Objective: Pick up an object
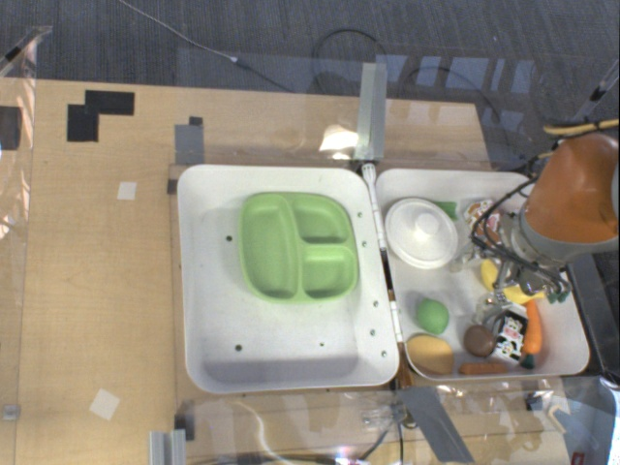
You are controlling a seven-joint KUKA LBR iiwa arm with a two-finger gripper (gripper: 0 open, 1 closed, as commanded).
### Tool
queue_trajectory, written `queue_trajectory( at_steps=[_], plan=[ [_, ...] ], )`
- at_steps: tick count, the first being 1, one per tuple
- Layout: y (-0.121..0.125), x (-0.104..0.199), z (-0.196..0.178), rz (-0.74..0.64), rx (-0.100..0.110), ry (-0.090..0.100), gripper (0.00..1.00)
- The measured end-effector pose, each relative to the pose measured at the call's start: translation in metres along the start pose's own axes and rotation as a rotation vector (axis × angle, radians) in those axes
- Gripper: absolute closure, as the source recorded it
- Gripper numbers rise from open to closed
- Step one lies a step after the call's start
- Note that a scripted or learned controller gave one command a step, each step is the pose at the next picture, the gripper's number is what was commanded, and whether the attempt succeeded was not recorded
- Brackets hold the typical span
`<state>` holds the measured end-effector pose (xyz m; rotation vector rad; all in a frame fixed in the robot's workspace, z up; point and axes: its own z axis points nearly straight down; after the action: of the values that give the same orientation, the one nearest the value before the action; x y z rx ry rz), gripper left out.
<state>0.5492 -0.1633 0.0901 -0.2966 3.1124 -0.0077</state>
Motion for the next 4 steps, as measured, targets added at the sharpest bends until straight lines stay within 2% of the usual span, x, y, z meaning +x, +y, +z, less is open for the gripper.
queue_trajectory(
  at_steps=[1, 2, 3, 4],
  plan=[
    [-0.005, -0.072, 0.002, 0.068, 0.014, 0.007, 0.0],
    [-0.026, -0.001, 0.001, 0.023, -0.001, 0.005, 0.0],
    [0.044, -0.086, 0.002, 0.025, -0.002, 0.002, 0.0],
    [-0.022, -0.045, 0.002, 0.022, 0.0, 0.004, 0.0]
  ],
)
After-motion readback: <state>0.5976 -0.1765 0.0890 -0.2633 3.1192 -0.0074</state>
